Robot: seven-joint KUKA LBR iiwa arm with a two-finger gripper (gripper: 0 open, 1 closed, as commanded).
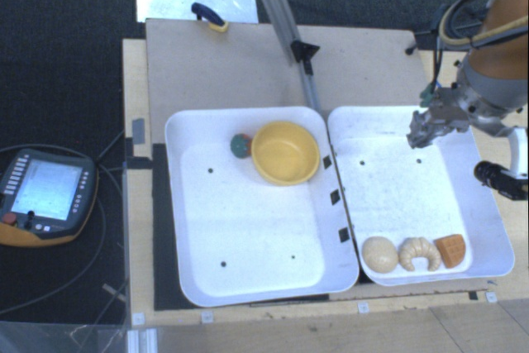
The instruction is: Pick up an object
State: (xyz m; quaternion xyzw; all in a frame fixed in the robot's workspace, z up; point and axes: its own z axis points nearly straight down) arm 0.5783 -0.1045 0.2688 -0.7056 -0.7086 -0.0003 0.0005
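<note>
We look down from one fixed camera set high above the bench [364, 66], tilted at a slant. It stands far enough back to take in both white bins: the left bin [248, 260], the right bin [397, 194], and dark floor [66, 29] around them.
</note>
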